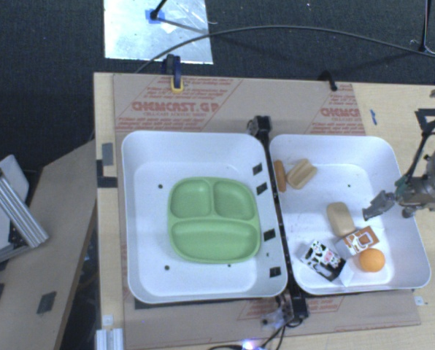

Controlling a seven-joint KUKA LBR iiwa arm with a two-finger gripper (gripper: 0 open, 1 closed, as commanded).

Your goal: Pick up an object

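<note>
The right bin (393, 159) holds several small items. A thin sausage (279, 175) and a tan bread roll (301, 172) lie at its far left. A beige block (340, 217) sits mid-bin, with an orange-and-white carton (360, 239), an orange ball (371, 259) and a black-and-white cow-patterned box (323, 258) near the front. My gripper (372, 209) reaches in from the right edge. It hangs just right of the beige block and above the carton, with nothing seen in its grasp.
The left bin (141, 195) holds a green divided plate (214, 219). A black hinge strip with clips (270, 210) runs between the two bins. Cables cross the dark floor behind the bench, and a metal frame (9, 203) stands at the far left.
</note>
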